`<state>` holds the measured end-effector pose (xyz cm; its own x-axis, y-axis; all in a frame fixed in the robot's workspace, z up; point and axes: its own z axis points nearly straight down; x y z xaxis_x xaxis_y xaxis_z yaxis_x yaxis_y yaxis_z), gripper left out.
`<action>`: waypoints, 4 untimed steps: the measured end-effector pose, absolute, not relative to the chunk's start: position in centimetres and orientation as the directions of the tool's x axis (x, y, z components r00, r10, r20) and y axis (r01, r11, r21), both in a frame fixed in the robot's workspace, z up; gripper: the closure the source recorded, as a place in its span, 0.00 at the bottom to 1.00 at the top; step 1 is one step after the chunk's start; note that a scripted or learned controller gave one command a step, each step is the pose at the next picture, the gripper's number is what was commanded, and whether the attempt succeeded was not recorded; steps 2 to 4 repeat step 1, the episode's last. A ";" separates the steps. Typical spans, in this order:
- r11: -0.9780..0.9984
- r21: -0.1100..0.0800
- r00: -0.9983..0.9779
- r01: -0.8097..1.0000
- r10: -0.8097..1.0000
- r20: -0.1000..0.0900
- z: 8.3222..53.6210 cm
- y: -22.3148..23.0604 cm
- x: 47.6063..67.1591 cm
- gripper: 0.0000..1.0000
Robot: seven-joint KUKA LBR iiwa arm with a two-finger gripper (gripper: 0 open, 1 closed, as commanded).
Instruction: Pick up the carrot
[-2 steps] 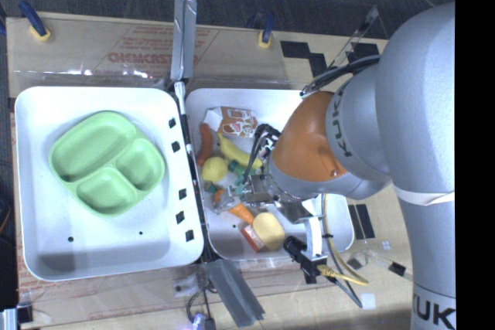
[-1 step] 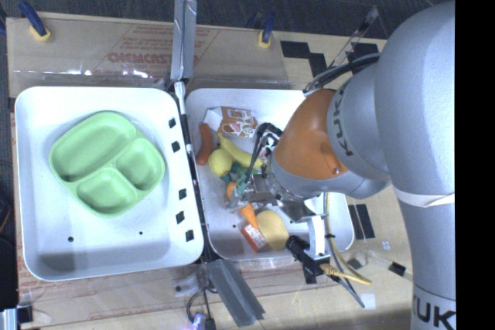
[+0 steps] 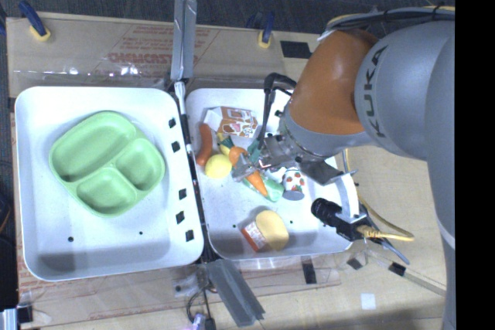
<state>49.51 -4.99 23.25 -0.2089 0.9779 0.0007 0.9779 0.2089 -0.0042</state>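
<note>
Your arm [image 3: 402, 89] came in from the right and hung over the right bin [image 3: 232, 243], wrist low above the toy pile. The pincer [image 3: 261, 160] sat in the clutter near the bin's middle. I couldn't tell how far open it was or whether it had anything; the wrist covered it.

The carrot [image 3: 257, 183] lay in the right bin, just below and beside the pincer tip: small, orange, green end toward the upper left, tilted diagonally. It looked like it was touching the pincer or very close; I couldn't say which.

Crowding was the problem:
- yellow lemon [image 3: 218, 167] just left of it
- a second orange piece [image 3: 236, 154] beside the lemon, easy to mistake for the target
- long reddish sausage-like toy [image 3: 205, 143] against the left wall
- white piece with red spots [image 3: 293, 182] just to its right
- printed carton [image 3: 234, 121] up top, yellow-and-orange toy [image 3: 267, 230] near the front, well apart

The left bin [image 3: 39, 259] held just the green divided plate [image 3: 108, 162]; irrelevant here.

To do this step well, I'd judge you wanted the fingers straddling the carrot across its narrow width, square to its long axis, centered on the thick orange part and not the leafy end. Descend straight, close slowly, lift vertically. Biggest risk: catching the spotted piece or nudging the carrot sideways.
</note>
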 end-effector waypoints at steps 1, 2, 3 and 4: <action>0.478 -0.004 -0.478 0.878 0.878 0.002 24.7 -4.4 47.8 1.00; 0.478 -0.004 -0.478 0.878 0.878 0.002 24.7 -4.4 47.8 1.00; 0.478 -0.004 -0.478 0.878 0.878 0.002 24.7 -4.4 47.8 1.00; 0.478 -0.004 -0.478 0.878 0.878 0.002 24.7 -4.4 47.8 1.00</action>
